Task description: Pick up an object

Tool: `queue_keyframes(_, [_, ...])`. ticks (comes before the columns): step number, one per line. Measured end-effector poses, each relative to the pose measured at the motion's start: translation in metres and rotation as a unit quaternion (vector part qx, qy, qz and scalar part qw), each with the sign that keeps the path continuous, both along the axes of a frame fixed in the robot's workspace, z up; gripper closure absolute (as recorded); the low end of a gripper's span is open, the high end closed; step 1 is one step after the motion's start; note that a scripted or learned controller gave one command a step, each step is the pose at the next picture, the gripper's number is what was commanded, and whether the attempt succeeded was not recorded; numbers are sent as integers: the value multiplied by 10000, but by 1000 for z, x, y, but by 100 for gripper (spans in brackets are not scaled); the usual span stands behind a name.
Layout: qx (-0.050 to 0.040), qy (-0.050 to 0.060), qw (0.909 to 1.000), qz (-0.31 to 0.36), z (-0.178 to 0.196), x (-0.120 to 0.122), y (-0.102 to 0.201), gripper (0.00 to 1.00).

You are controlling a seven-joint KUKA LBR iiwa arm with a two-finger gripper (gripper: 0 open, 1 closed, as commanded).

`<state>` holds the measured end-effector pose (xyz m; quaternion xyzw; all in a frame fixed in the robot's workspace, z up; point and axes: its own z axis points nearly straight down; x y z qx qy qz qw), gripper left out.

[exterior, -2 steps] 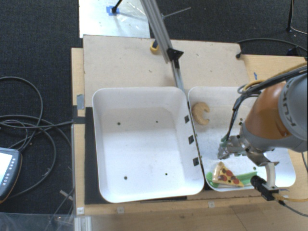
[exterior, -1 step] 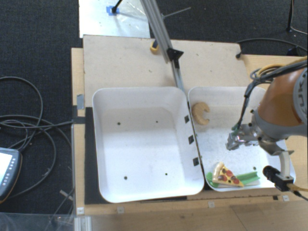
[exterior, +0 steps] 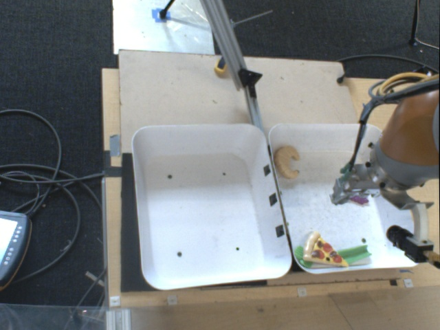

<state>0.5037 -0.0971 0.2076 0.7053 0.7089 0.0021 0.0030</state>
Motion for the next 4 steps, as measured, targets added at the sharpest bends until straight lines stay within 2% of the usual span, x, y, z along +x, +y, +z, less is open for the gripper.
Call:
queue_keyframes(1, [-1, -3, 10000, 2, 47, 2, 0, 100])
queue_keyframes(2, [13, 12, 10000, 26, 54, 34, 45, 100])
queue_keyframes(3, [13, 22, 10000, 27, 43, 61, 99, 100])
queue_keyframes(4, [14, 13, 10000, 25, 42, 100, 147, 100])
